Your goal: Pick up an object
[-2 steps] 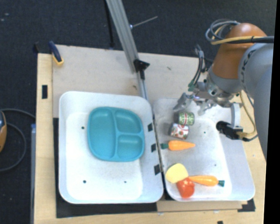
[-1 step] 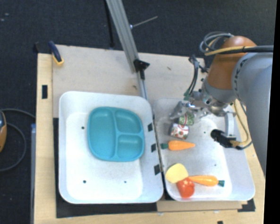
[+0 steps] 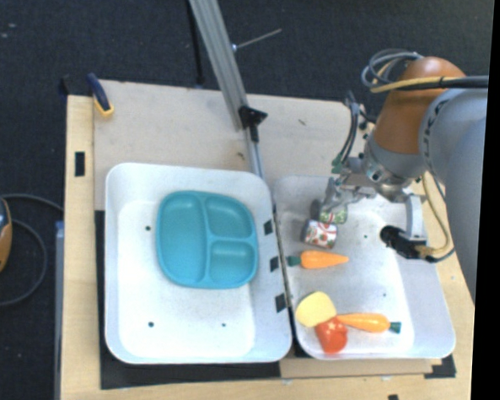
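Observation:
My gripper (image 3: 335, 210) hangs at the back left of the right bin (image 3: 421, 308), right over a small red, white and green packet (image 3: 320, 234). Its tip meets the packet's upper end, and the contact itself is too small to make out. Just in front of the packet lies an orange carrot (image 3: 323, 260). Near the bin's front edge sit a yellow fruit (image 3: 314, 308), a red fruit (image 3: 332, 336) and a second carrot (image 3: 365, 322) with a green end.
The left bin (image 3: 115, 263) holds a teal divided plate (image 3: 207, 239). A grey metal pole (image 3: 227, 67) slants down to the divider between the bins. A black cable fitting (image 3: 397, 239) juts from the arm over the right bin.

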`<state>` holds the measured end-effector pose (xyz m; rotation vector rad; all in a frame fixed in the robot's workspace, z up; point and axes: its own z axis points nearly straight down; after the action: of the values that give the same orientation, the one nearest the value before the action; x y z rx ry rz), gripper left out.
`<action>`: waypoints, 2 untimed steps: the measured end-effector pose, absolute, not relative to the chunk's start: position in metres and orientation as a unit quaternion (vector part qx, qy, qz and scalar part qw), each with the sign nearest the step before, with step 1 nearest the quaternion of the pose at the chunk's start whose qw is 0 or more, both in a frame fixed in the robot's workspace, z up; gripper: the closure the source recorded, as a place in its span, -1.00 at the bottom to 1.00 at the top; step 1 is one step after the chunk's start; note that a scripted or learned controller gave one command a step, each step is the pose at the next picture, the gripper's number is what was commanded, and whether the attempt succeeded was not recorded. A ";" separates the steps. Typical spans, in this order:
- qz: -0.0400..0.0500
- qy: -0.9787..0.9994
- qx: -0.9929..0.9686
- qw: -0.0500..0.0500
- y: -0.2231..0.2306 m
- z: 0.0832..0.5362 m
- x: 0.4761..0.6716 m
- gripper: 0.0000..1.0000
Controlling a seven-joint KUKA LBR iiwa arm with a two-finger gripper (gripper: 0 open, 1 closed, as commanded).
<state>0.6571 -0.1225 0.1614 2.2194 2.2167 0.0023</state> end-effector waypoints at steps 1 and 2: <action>0.001 0.706 0.708 0.002 -0.126 0.206 0.654 1.00; 0.003 0.708 0.706 0.003 -0.118 0.266 0.659 1.00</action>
<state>0.6587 -0.1180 0.2660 2.2125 2.2206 0.0082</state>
